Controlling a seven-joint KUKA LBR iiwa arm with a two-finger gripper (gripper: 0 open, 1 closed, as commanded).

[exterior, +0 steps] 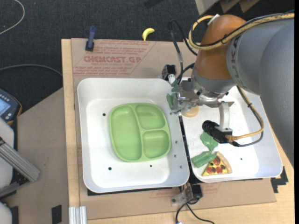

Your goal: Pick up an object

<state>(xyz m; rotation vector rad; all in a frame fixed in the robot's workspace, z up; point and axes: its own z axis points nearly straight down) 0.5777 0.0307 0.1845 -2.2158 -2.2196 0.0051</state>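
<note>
Gripper point(180, 101) low over the wall shared by the two bins, toward the far end of that wall; body of the wrist covers it from above, so cannot tell whether it is wide, narrow or closed on anything. Nothing visibly held. Just beside it on the right-bin side: tan round piece point(190, 110), partly hidden under the wrist, lying on the floor of the right bin point(254, 148) close to its left wall. Orange band and grey arm rise from there to the upper right and cover the far part of that bin. Nearer the camera in the same bin: green flat piece point(209, 142), then a second green piece point(200, 159) lying slantwise near the left wall, and a toy pizza slice point(217, 165) touching or just beside the second green piece, near the bin's front rim. Candidate objects to pick are thus all in the right bin's left half, apart from the one in the left bin point(86, 125): green three-compartment plate point(139, 131), flat, about central, well apart from the gripper. Both bins sit on a cardboard sheet point(112, 59) with red print; on its far edge a blue clip point(90, 39) and a small yellow piece point(148, 33).
</note>
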